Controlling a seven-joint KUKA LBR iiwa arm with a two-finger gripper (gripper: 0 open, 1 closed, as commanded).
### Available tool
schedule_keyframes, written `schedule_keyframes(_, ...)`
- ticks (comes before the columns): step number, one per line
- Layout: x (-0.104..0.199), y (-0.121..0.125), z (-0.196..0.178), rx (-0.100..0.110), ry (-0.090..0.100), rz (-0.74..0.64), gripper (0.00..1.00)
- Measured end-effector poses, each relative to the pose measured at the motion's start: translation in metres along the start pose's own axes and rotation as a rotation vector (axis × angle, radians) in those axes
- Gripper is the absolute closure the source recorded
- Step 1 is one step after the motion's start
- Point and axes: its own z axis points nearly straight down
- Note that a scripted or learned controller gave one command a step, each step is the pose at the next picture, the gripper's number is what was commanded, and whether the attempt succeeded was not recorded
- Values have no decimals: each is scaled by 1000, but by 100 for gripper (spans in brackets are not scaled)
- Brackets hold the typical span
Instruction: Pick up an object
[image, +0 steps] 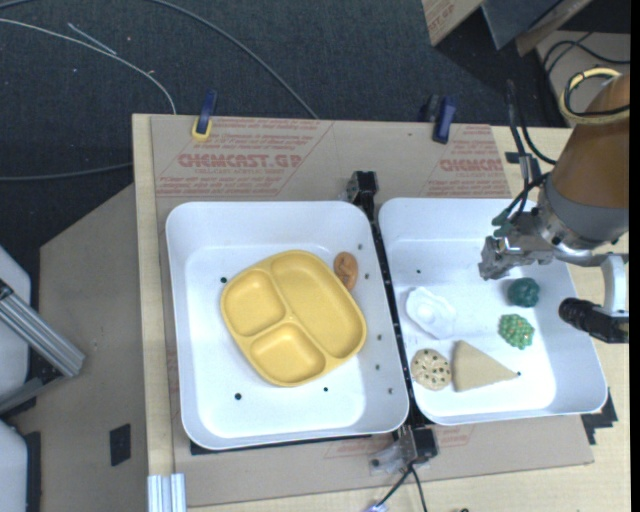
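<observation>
Objects lie in the right bin (570, 395): nearest the camera, a cookie (431, 368) and a tan wedge (480, 366), both well below the gripper (497, 262). Farther back, a green knobbly ball (516, 330) sits below and just right of it, and a white lump (431, 311) lies to its lower left. A dark green ball (523, 292) rests just beside the gripper's right. Whether the jaws are apart or together cannot be told; nothing shows between them. Far left, the other bin (190, 330) bears a yellow tray (291, 316) with a brown piece (345, 267) at its rim.

2 bins (190, 300), 1 tray (292, 316), 6 foods (431, 368).
</observation>
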Motion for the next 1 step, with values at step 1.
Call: schedule_keyframes(1, 0, 0, 5, 6, 1, 1, 100)
